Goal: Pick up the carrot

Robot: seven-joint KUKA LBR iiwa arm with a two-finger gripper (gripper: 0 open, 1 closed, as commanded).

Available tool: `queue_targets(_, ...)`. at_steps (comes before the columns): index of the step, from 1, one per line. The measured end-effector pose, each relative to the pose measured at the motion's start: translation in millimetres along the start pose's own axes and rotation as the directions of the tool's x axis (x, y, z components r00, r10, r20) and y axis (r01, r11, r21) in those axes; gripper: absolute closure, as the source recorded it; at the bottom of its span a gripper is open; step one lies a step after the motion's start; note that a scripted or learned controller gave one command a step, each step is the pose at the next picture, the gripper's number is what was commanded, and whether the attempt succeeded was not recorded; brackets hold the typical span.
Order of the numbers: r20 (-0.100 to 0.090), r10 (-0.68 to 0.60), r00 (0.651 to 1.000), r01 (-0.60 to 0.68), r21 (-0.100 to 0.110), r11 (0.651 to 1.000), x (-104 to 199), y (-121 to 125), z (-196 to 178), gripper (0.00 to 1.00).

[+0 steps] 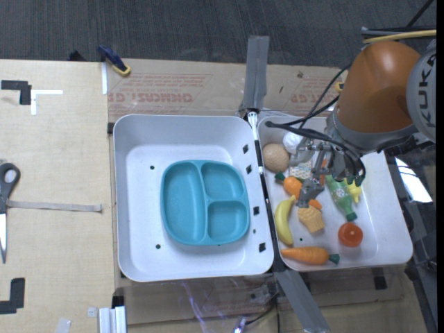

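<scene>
The carrot (pixel 304 256) is orange with a green stem end and lies flat along the front wall of the right bin (pixel 388 252). My gripper (pixel 307 195) hangs over the middle of that bin, above and behind the carrot, clear of it. It is low among the toy foods, right beside a small orange piece (pixel 292 186) and just above a yellow wedge (pixel 312 220). The arm's orange band (pixel 378 89) covers the bin's back right part.
The right bin also holds a banana (pixel 283 220), a red tomato (pixel 350 235), a beige ball (pixel 275 158) and a green bottle (pixel 340 194). A teal divided plate (pixel 206 202) sits in the left bin (pixel 132 186). Scissors (pixel 5 186) lie at the far left.
</scene>
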State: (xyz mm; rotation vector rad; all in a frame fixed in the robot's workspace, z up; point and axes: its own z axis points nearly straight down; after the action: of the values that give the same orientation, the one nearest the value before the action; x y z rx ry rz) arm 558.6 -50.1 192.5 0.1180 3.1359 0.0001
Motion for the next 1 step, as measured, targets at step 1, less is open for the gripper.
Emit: queue_targets(1, -0.001, -0.067, 0.998, 0.067, 0.000, 0.998, 14.7, -67.7, 71.3, 0.00)
